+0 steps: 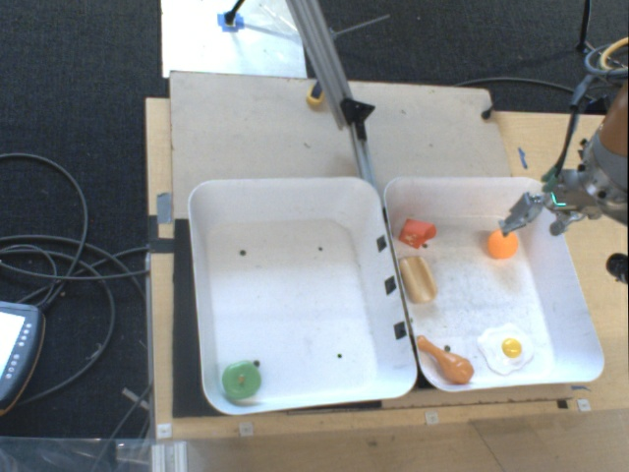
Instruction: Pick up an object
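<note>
Two bins [295, 197], six objects [502, 245]

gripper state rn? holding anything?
Gripper: fingers spread open, nothing between them. One fingertip sits just above the orange ball in the right bin; no grasp visible.

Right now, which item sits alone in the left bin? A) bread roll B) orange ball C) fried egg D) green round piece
D: the green round piece lies by itself in the near-left corner of the left bin; the fried egg, orange ball and bread roll are all in the right bin.
</note>
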### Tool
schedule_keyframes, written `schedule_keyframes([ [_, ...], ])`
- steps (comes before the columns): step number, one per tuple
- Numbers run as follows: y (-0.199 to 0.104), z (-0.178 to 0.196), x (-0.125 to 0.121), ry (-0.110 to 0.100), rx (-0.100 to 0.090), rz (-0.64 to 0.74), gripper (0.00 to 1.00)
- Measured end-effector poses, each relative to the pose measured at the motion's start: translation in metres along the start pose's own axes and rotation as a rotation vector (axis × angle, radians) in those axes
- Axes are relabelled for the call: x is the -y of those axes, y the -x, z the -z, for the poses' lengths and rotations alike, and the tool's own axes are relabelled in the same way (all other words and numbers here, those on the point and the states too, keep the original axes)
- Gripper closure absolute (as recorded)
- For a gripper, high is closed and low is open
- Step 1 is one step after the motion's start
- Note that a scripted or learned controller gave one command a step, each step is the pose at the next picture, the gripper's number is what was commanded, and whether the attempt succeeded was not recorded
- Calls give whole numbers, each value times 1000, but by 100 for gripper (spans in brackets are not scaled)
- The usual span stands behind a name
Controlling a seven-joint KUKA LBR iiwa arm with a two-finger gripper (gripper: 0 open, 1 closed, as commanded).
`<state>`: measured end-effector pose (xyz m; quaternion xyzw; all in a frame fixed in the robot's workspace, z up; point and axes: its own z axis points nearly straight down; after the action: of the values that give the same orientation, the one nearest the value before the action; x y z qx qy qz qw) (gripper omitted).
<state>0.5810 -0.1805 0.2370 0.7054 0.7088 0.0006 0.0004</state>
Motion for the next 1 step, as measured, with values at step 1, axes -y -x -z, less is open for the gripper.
schedule_keyframes([
  [1, 1, -63, -1, -5, -1, -4, 0],
])
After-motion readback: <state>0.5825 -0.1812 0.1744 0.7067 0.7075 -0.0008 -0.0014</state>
